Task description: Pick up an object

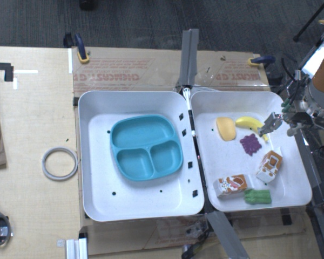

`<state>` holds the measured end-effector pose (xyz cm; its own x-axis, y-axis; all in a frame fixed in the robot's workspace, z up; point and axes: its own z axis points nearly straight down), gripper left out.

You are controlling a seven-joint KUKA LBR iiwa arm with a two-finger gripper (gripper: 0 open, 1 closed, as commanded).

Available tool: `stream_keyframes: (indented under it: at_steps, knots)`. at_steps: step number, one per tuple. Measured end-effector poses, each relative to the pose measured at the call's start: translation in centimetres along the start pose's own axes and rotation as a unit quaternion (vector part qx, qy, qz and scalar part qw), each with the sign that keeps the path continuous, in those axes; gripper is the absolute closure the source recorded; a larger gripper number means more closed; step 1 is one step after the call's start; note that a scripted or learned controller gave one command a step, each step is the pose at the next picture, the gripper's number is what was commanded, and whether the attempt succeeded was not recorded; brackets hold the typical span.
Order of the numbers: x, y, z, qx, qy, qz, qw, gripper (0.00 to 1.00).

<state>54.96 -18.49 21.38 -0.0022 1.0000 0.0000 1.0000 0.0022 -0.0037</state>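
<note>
Banana (248,123) lies in your right bin (291,198) on the wooden bench (32,117); gripper (270,124) beside it, finger state unclear.

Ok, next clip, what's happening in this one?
A grey robot arm reaches in from the right over the right-hand white bin, its gripper poised beside the yellow toy banana. Nothing is visibly held. That bin also holds a pale yellow rounded piece, a purple grape cluster, two small printed cartons and a green toy vegetable. The left-hand white bin contains a blue divided plastic tray.
</note>
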Motion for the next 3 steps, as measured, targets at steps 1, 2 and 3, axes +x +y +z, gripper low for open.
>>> stream_keyframes:
  at_steps: [1, 2, 3]
  knots:
    - [-0.1, 0.0, -0.8, 0.001, 0.000, -0.001, 1.0000, 1.00]
    - [-0.2, 0.3, -3.2, -0.001, -0.001, -0.048, 0.9989, 1.00]
    - [-0.2, 0.3, -3.2, -0.001, -0.001, -0.048, 0.9989, 0.00]
